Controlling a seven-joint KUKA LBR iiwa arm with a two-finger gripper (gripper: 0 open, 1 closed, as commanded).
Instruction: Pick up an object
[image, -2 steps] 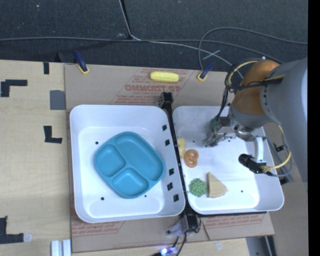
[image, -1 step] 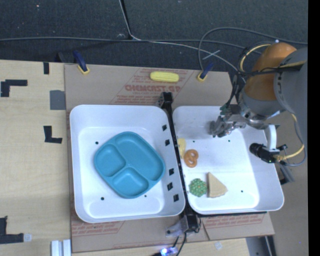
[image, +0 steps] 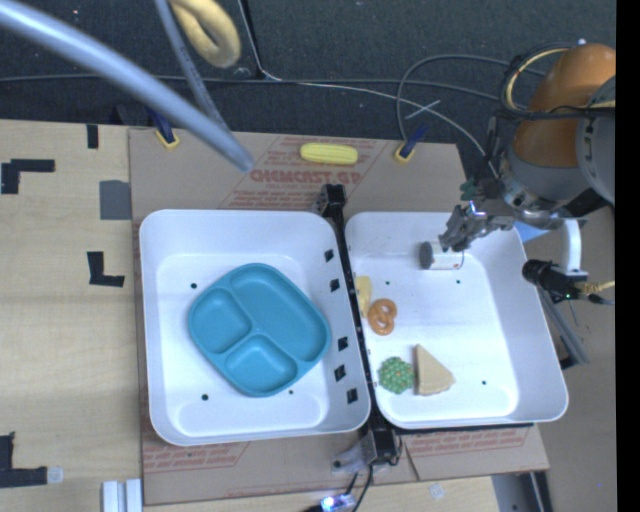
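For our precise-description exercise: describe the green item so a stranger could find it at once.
Start at the right bin, then go to its front left part. The green item is a round, bumpy ball touching a tan wedge, below an orange pretzel; nothing else there is green.

The grey arm reaches in from the right, its claw (image: 447, 250) angled down-left.

Light wood-grain bench top (image: 60, 300) with black tape marks (image: 100, 268); a brown cardboard sheet (image: 290, 175) with red print lies over it. Dark carpeted floor (image: 330, 50) beyond the bench's far edge, crossed by thin cables (image: 400, 95).
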